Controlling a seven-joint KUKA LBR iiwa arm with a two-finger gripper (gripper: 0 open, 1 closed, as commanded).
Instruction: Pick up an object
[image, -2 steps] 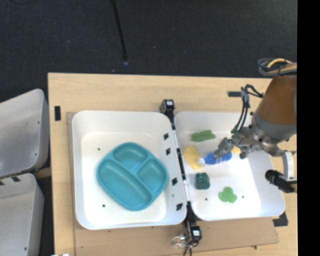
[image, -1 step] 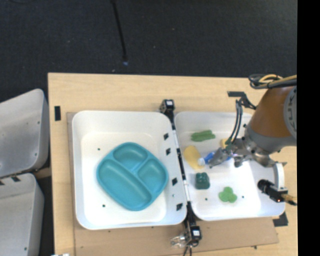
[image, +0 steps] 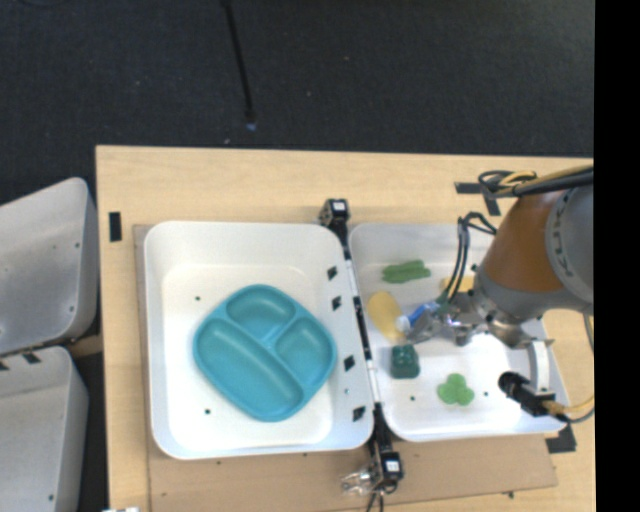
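Gripper (image: 432, 324) low over the middle of the right bin (image: 470, 428), reached in from the right on the grey arm (image: 575, 240) with its orange band (image: 515, 245). Open or closed: cannot tell, since the metal at the tip is blurred and partly hidden by the wrist. Nothing seen held.

Just beside the tip, on its left, a small blue bit (image: 424, 311), too small to tell whether it touches. Left of that, a yellow object (image: 382, 312) lying close to the bin's left wall. Nearer, a dark green block (image: 404, 362), just beside the yellow one and apart from the tip. Nearer still and to the right, a light green lump (image: 456, 391), alone on the white floor. At the far side, a flat green piece (image: 406, 271), well apart from the rest.

Across the divide, the left bin (image: 152, 300) with a teal divided plate (image: 264, 350) lying flat in its middle, turned at an angle to the walls.

Under both bins, the pale wooden bench (image: 120, 190). Beyond its left edge, two grey panels (image: 40, 260).
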